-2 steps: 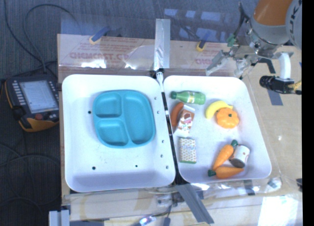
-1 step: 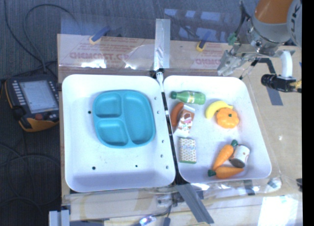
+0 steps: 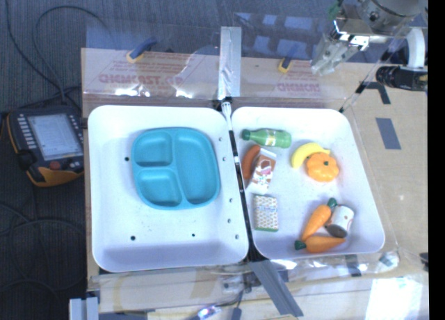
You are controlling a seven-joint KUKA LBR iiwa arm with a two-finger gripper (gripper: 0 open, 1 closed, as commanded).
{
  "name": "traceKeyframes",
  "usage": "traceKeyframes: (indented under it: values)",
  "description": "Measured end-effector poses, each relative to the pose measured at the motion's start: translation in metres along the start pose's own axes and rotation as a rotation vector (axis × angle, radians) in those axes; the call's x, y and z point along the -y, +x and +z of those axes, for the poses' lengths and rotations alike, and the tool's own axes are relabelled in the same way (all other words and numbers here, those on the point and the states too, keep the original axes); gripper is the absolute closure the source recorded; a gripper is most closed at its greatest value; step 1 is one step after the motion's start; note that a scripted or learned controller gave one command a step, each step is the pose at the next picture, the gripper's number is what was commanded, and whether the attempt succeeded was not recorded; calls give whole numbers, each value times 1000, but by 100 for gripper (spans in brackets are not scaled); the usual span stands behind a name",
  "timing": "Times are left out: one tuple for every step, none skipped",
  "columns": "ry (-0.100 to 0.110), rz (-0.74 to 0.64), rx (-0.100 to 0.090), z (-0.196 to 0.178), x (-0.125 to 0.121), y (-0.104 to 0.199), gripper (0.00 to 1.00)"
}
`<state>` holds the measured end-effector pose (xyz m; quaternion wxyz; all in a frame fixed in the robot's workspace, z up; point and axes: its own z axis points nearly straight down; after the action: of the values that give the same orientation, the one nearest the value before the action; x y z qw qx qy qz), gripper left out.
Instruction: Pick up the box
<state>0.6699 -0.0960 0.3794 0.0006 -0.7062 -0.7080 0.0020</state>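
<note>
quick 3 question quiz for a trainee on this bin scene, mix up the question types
1. True or false: the blue tray lies in the right bin.
2. Which item lies nearest the small box? A) green bottle B) carton C) orange fruit
3. Fill in: the gripper hangs above the ____ edge of the right bin, well away from the box.

Key:
1. False; the tray is in the left bin.
2. B; the carton sits just above the box in the picture.
3. Far (top of the picture).
</note>
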Motion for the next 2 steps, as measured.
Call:
traceKeyframes:
  values:
    - [5,0,5,-6,-1,0,100]
    - [9,-1,10,-12,-3,0,100]
